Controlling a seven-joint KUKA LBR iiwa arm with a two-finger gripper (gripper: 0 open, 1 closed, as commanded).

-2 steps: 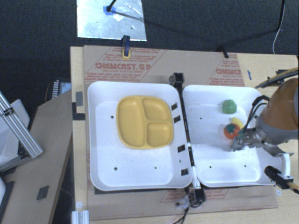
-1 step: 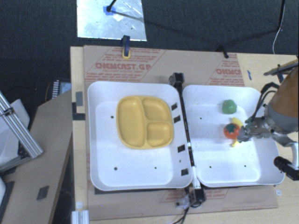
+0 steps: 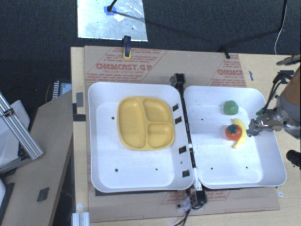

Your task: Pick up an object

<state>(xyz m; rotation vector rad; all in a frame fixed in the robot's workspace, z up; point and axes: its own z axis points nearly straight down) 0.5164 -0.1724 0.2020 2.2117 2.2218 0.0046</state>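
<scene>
In the right bin (image 3: 244, 173) lie a green round object (image 3: 230, 108), a red tomato-like object (image 3: 233, 132) and a yellow banana (image 3: 241, 134) curving around the tomato's right side. My gripper (image 3: 254, 127) reaches in from the right edge, low over the bin, just right of the banana and the tomato. Nothing is visibly held between its fingers.
The left bin (image 3: 108, 168) holds a yellow divided plate (image 3: 145, 123). A black divider with clips (image 3: 184, 126) runs between the two bins. Brown cardboard (image 3: 155, 62) lies under the bins, and a shiny metal sheet (image 3: 112, 13) sits beyond the bench.
</scene>
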